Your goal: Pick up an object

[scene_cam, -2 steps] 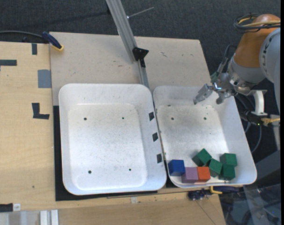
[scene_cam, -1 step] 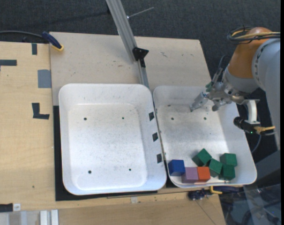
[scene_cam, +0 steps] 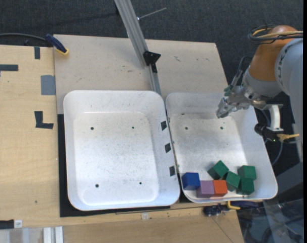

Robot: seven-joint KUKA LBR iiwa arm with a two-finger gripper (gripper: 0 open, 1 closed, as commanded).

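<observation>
Several small blocks lie at the near end of the right bin (scene_cam: 194, 110): a blue block (scene_cam: 191, 180), a purple block (scene_cam: 207, 188), an orange block (scene_cam: 220, 187) and several green blocks (scene_cam: 234, 176). My gripper (scene_cam: 225, 109) hangs over the far part of the right bin, well away from the blocks. I see nothing between its fingers.
The left bin (scene_cam: 72, 110) sits beside the right one on the wooden bench. A slanted metal pole (scene_cam: 136, 32) crosses the bench behind the bins. A blue and yellow clamp (scene_cam: 57, 43) lies at the far left.
</observation>
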